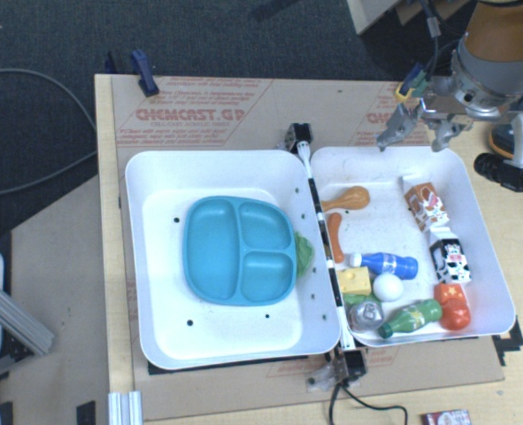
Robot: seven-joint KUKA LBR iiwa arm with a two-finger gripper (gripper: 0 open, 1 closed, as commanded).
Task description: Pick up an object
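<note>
My gripper (418, 136) hangs above the far rim of the right bin (482, 237), open, its two fingers spread apart with nothing between them. Below it the bin holds a brown drumstick (349, 199), an orange carrot-like stick (334, 235), a brown-and-white packet (426, 204), a black-and-white cow carton (449, 259), a blue bottle (389, 265), a yellow cheese block (354, 281), a white ball (388, 287), a green bottle (411, 318), a red-orange tomato shape (454, 306) and a silvery piece (365, 313).
The left bin (155, 308) holds a blue divided plate (239, 250) with a green item (304, 253) at its right edge. A black clip (298, 135) sits on the divider between bins. A blue clamp (142, 71) lies on the cardboard at far left.
</note>
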